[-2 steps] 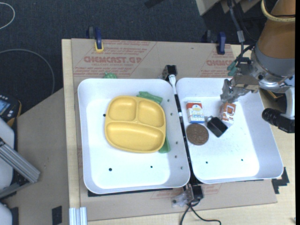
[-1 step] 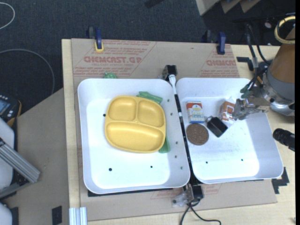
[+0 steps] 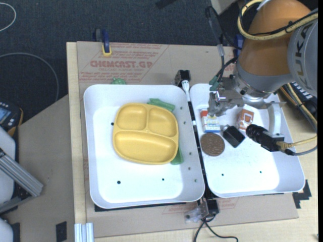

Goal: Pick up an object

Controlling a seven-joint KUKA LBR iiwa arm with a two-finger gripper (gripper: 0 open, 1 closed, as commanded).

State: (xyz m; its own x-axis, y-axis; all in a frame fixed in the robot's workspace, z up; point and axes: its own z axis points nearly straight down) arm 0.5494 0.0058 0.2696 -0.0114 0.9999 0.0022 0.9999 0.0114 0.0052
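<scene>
My gripper (image 3: 218,106) hangs over the far left part of the right bin (image 3: 252,178), just above a small red and white box (image 3: 210,123). A brown round disc (image 3: 212,144) lies in front of that box. To the disc's right lies a small black block (image 3: 233,135). An orange and white packet (image 3: 247,119) rests further right, partly under the wrist. Nothing is visibly held by the gripper.
The left bin (image 3: 139,185) holds a yellow divided plate (image 3: 146,133) with a green item (image 3: 161,104) poking out from beneath its far edge. The arm's grey and orange body (image 3: 272,39) covers the right bin's far right corner. A blue clamp (image 3: 105,38) sits at the board's far edge.
</scene>
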